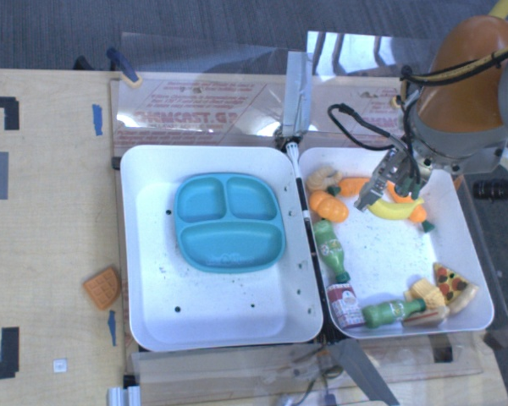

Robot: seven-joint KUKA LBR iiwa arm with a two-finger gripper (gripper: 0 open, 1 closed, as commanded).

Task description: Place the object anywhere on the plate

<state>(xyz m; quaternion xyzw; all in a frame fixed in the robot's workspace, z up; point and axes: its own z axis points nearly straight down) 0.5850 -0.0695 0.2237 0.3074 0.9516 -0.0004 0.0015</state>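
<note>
**Arm hovers over crowded toy bin**

The end effector point(381, 189) hangs low in the right bin point(466, 227), its grip state impossible to tell. A banana point(395, 211) lies just beside it, a carrot point(352, 186) opposite; crowding could spoil a grasp. The blue plate point(229, 223) waits well leftward.

Robot lab, not a kitchen. Tells: industrial arm point(461, 83) with loose black cables point(364, 125) reaching over a plywood counter point(42, 227). Two white bins point(152, 311) butted side by side on it, a clear plastic sheet point(203, 100) with printed text standing behind them. Blue tape point(97, 118) and black corner marks point(7, 112) on the counter look like calibration or placement marks. Contents are toys: blue divided plate point(229, 222) in the left bin, plastic play food point(440, 288) in the right, one toy waffle point(102, 287) out on the counter. Grey carpet point(195, 7) beyond.
</note>
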